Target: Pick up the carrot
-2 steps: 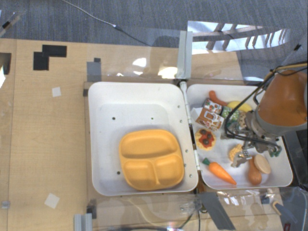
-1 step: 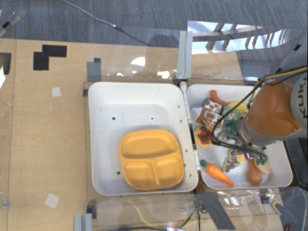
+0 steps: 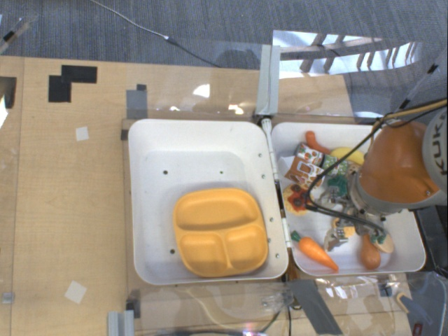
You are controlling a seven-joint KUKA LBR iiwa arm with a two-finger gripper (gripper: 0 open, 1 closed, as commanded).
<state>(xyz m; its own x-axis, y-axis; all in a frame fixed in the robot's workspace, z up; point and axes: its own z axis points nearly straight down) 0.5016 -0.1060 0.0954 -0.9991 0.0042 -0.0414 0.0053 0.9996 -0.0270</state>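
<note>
The tool (image 3: pixel 341 221) is seen low over the right bin (image 3: pixel 418 252), hanging beneath the orange band (image 3: pixel 395 166) of the grey arm, which comes in from the right. Whether the tool is open or closed cannot be told, since its tip is lost among dark rods and the clutter below it; nothing can be made out as gripped.

The carrot (image 3: pixel 316 251) lies just below and slightly to the left of the tool, on the floor of the right bin near the front wall. It is turned at a slant, with its green stub toward the upper left and its orange point toward the lower right. It is seen apart from the tool.

To the lower right of the tool a brownish rounded item (image 3: pixel 371 253) is seen, and a small grey object (image 3: pixel 335 235) lies between it and the carrot. Above and to the left of the tool a printed packet (image 3: pixel 306 168) rests, with a yellow item (image 3: pixel 348 155) just beside it and a small orange piece (image 3: pixel 313 140) farther up.

Well to the left of the tool, past the dividing walls, the left bin (image 3: pixel 154 159) holds a yellow divided plate (image 3: pixel 220 230). Both bins stand on a pale wooden surface (image 3: pixel 63 208) marked with black squares (image 3: pixel 70 81).
</note>
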